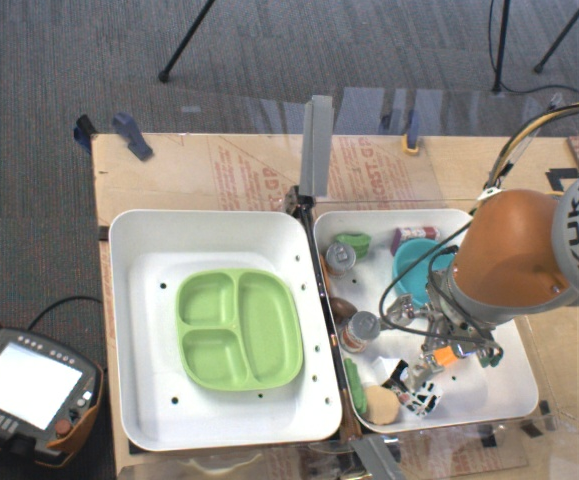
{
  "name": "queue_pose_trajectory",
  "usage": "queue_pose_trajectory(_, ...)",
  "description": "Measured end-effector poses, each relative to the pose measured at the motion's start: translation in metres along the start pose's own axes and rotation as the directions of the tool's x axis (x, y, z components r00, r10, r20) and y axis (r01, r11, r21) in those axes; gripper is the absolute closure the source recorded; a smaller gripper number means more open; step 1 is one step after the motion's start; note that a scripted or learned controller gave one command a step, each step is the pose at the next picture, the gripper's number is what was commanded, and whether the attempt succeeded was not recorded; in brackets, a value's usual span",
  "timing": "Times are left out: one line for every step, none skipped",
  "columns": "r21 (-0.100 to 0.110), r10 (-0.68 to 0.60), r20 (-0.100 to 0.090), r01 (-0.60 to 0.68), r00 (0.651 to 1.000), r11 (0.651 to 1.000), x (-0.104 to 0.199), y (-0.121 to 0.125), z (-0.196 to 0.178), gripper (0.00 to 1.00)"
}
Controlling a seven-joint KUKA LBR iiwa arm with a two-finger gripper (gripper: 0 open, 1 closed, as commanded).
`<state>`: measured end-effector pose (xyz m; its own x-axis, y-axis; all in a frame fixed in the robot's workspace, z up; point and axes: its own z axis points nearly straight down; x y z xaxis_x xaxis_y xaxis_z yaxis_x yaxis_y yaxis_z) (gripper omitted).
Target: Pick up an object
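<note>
My gripper (437, 360) hangs low over the front of the right bin (509, 393), under the orange wrist band (509, 253). Just below it lie a black-and-white checkered object (419, 395) and a small orange piece (447, 356); whether either touches the gripper is unclear. Left of these sit a tan rounded lump (382, 404), a green strip (354, 378) and a grey-lidded jar (361, 330). Further back are a brown object (342, 308), a silver can (340, 258), a green cup (353, 242), a maroon bottle (414, 235) and a teal bowl (412, 265), which the arm partly hides.
The left bin (139, 268) holds a green divided plate (239, 328). A grey upright post (317, 158) stands at the back where the two bins meet. Cables (414, 288) loop from the wrist over the right bin. A control tablet (29, 388) lies on the floor at lower left.
</note>
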<state>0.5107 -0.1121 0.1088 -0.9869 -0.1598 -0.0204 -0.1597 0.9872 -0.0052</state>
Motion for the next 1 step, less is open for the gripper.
queue_pose_trajectory(0.002, -0.007, 0.003, 0.007, 1.0, 1.0, -0.0026, 0.0016, -0.0116, 1.0)
